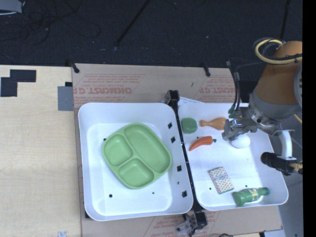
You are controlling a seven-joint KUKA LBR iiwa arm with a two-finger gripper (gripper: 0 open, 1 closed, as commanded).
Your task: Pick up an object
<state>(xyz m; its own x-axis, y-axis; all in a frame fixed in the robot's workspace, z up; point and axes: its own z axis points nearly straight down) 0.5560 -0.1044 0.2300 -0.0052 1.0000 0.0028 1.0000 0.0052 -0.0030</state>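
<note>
My gripper (236, 132) hangs low over the upper right part of the right bin (276, 194), right above a white egg-shaped object (241, 142). Its tips touch or sit just over that object. A tan drumstick (213, 123) lies just left of the gripper. An orange-red pepper (201, 142) and a small green round piece (189, 125) lie further left, near the divider. A patterned small packet (220, 179) and a green bottle (250, 195) rest in the bin's lower part.
The left bin (94, 191) holds a green three-compartment plate (136, 155). A black divider clamp (180, 147) runs between the bins. The arm's grey and orange body (279, 88) rises at the right. A black fitting (279, 163) sticks out by the right rim.
</note>
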